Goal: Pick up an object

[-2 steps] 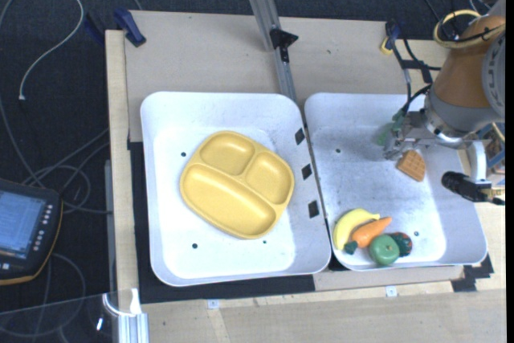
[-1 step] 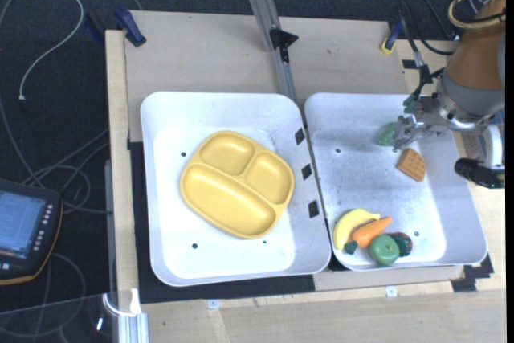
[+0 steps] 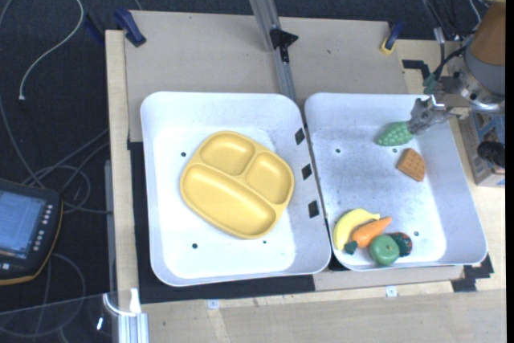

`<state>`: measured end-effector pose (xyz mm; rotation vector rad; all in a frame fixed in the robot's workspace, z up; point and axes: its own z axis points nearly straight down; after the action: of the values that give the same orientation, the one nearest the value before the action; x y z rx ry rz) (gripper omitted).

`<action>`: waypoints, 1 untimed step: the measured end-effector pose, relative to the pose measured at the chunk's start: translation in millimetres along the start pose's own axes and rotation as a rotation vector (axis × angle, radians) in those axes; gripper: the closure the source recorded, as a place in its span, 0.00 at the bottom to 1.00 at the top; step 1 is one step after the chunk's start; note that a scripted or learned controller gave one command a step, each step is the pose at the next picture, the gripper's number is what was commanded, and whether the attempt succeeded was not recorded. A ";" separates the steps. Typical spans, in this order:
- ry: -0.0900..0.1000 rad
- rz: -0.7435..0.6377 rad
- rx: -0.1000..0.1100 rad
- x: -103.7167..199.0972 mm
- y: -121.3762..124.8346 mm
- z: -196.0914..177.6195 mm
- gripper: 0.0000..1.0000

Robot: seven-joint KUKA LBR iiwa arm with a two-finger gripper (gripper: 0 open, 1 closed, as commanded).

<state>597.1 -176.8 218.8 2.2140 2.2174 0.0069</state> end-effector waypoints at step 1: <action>0.001 0.000 0.002 -0.1 1.8 -38.6 1.00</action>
<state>598.6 -176.7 257.4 2.2150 2.2193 0.0054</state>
